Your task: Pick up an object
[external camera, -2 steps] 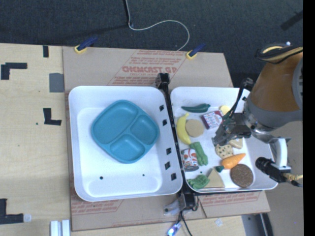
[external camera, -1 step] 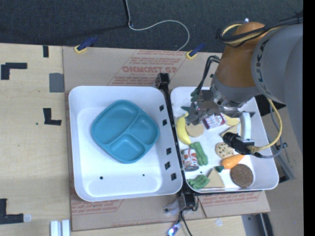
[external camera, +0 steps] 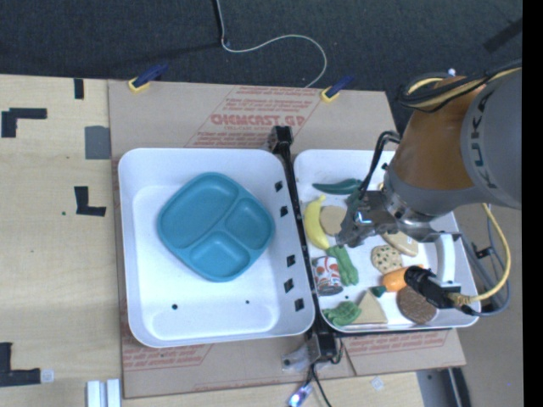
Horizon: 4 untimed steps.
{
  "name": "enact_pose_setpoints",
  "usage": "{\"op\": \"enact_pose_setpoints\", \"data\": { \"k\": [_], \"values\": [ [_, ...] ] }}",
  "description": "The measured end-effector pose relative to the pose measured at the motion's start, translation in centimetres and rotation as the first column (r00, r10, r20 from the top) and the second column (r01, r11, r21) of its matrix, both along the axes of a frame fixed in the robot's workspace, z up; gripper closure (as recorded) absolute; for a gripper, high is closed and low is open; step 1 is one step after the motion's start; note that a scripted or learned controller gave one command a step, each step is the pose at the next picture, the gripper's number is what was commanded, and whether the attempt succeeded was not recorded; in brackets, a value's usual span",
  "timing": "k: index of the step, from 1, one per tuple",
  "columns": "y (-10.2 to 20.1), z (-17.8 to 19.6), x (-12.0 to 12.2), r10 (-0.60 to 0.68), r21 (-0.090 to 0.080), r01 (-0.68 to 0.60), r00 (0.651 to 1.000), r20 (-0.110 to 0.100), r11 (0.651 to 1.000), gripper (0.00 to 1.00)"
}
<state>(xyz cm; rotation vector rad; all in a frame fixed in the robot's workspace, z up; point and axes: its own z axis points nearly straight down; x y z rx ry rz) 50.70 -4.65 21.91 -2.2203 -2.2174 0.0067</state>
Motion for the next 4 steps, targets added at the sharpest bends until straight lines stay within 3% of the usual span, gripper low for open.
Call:
{"op": "enact_pose_setpoints", "data": {
  "k": [1,3,4],
  "values": [
    [3.1,-3.7,-2.6,0.003,0.002,-0.003,1.000,-0.002,1.000,1.00],
    [1.2,-3.6,-2.4,0.000,0.000,0.000,1.000,0.001,1.000,1.00],
    [1.0,5.4,-2.3,0.003,0.000,-0.003,1.000,0.012,1.000,1.00]
  ]
}}
